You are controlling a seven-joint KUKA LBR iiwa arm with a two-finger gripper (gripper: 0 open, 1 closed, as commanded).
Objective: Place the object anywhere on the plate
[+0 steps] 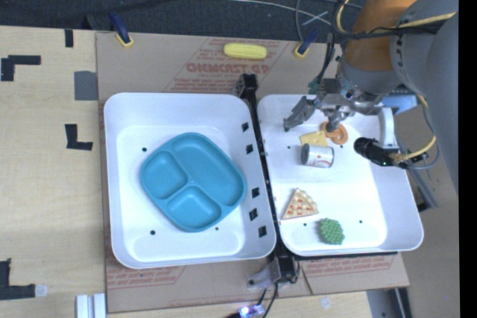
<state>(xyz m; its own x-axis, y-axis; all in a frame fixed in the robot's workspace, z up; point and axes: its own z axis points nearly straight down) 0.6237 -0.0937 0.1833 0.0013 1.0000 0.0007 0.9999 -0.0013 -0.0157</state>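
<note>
I see two white bins side by side on a cardboard sheet. The left bin (pixel 119 160) holds only the blue plate (pixel 192 180), a rounded tray with three compartments, lying at a slant with its long axis running from upper left to lower right.

The right bin (pixel 380 212) holds the loose things. Near its upper middle, under the gripper (pixel 317 109), lie a yellow wedge (pixel 311 138) and an orange ring (pixel 339 135), just beside each other. Just below them a small cup (pixel 317 155) lies on its side, long axis roughly left to right, its darker end facing left. Lower down, a pizza slice (pixel 299 205) lies flat, its point toward the top and its crust edge along the bottom right. Near it, toward the bin's lower edge, sits a green broccoli piece (pixel 331 231).

The gripper hangs over the upper part of the right bin, close above the wedge and ring. One dark finger (pixel 298 113) slants out to the lower left, and the fingers look spread apart with nothing clamped between them. I cannot tell which thing is the intended one; all of them lie in the right bin, well apart from the plate.

Outside the bins, a banana (pixel 244 51) lies on the cardboard above them, long axis left to right.
</note>
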